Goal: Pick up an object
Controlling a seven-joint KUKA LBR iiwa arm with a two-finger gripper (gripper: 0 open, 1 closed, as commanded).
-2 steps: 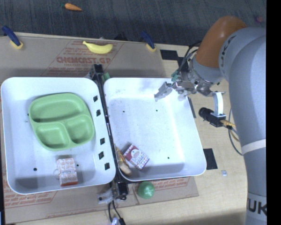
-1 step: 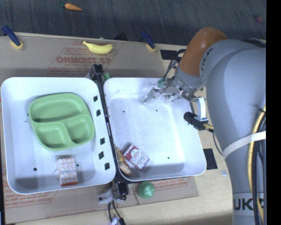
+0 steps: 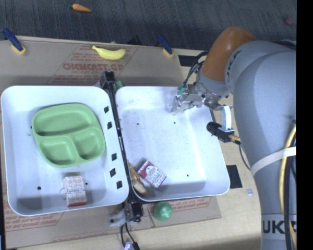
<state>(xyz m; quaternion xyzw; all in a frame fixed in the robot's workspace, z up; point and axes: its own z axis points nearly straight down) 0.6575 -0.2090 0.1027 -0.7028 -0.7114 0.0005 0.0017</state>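
My gripper (image 3: 178,104), its opening indiscernible to me, hangs at the right bin's (image 3: 211,139) far edge; the red-and-white carton (image 3: 152,174) lies diagonally at its near-left corner.

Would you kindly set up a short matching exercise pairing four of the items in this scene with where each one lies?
Things:
1. green divided plate
2. yellow banana
3. green ball
4. gripper

Places:
A. on the cardboard beyond the bins' far edge
B. over the right bin's far edge
C. inside the left bin
D. on the cardboard just outside the right bin's near edge

Pairs: 1-C, 2-A, 3-D, 4-B
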